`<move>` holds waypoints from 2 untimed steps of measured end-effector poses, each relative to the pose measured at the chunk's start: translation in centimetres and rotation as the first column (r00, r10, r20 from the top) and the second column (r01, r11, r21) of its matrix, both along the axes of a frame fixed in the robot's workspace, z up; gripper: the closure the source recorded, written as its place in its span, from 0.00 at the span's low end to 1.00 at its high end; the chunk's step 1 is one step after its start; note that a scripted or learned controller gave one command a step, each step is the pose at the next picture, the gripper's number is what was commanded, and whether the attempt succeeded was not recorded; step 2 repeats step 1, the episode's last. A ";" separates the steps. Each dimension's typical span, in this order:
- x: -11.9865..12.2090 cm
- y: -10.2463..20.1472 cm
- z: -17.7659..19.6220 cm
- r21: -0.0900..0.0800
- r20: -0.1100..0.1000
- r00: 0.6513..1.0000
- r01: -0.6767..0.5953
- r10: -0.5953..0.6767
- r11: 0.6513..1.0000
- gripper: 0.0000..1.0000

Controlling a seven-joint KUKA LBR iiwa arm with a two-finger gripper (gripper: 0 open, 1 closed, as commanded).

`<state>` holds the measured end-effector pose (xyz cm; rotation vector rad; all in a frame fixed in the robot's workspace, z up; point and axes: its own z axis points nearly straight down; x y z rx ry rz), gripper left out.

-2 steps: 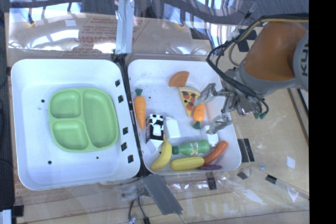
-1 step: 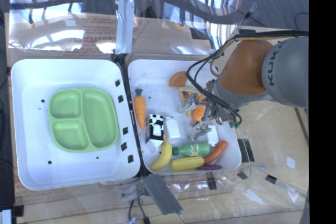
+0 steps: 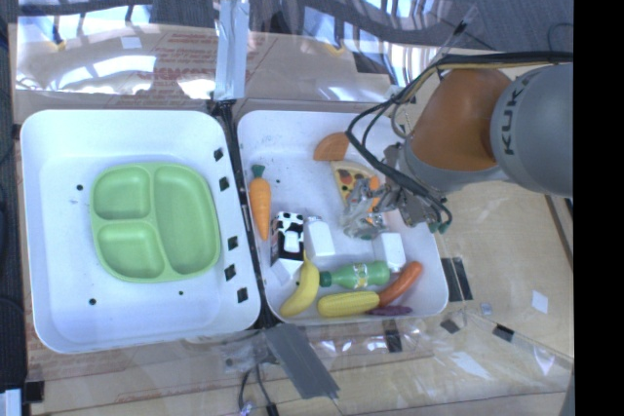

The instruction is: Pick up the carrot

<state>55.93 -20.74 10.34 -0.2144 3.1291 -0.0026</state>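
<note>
Carrot [image 3: 259,204] is looking light, stiff, slick; I'd be pinching mid-body. Can't tell how gripper [image 3: 369,214] is set.

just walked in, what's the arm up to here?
The KUKA arm reaches in from the right over the right bin, its gripper low near the pizza slice. The carrot lies untouched by that bin's left wall, apart from the gripper. The green divided plate sits in the left bin.
</note>
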 end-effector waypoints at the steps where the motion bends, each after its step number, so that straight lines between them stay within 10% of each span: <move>1: 1.1 3.4 5.5 0.001 -0.002 0.985 0.173 -0.173 0.985 1.00; 2: 1.1 3.4 5.5 0.001 -0.002 0.985 0.173 -0.173 0.985 1.00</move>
